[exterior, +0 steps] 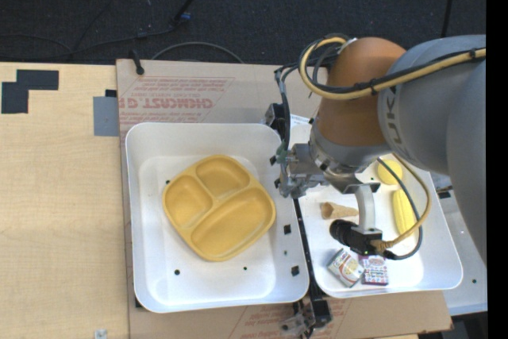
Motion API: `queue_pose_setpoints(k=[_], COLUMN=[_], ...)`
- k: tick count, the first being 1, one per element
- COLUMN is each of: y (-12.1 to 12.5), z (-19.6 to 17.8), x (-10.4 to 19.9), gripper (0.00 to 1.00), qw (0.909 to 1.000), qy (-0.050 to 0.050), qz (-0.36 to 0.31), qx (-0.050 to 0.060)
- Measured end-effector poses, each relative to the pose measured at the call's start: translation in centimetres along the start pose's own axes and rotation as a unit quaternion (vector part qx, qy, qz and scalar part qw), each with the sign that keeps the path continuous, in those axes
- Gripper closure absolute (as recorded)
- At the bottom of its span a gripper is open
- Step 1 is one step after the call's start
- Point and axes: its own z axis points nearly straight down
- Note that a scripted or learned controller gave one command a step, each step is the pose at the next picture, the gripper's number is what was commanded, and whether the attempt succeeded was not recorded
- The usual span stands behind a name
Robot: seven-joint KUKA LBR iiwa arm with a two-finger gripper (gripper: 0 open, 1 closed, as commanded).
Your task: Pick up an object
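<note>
Pale bench boards (55,210) carry two white bins (159,282); a yellow divided plate (218,206) lies in the left one. Just right of the plate hangs the gripper (287,180), open or closed I cannot tell. Farther right lie a banana (402,206), a tan wedge (338,210) and packets (347,267), likelier targets than that broad plate.

1. On the cardboard sheet (198,95) under the bins, along its far side, I read red print that is upside down from my view. It looks like "CHEMCAST G.P.", though I'm unsure of the last letters.
2. More red print shows on the same sheet's near edge, below the left bin (131,210). I can't read it.
3. A small packet (375,274) in the right bin (444,250) carries red and dark printing, too small to read.
</note>
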Motion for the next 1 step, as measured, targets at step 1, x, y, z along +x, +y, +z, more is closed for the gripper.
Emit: queue_pose_setpoints(k=[1], y=[-1.88], z=[-1.08], x=[4.40], gripper=[1.00], qw=[1.0000], qy=[0.000], qz=[-0.001], qx=[0.001])
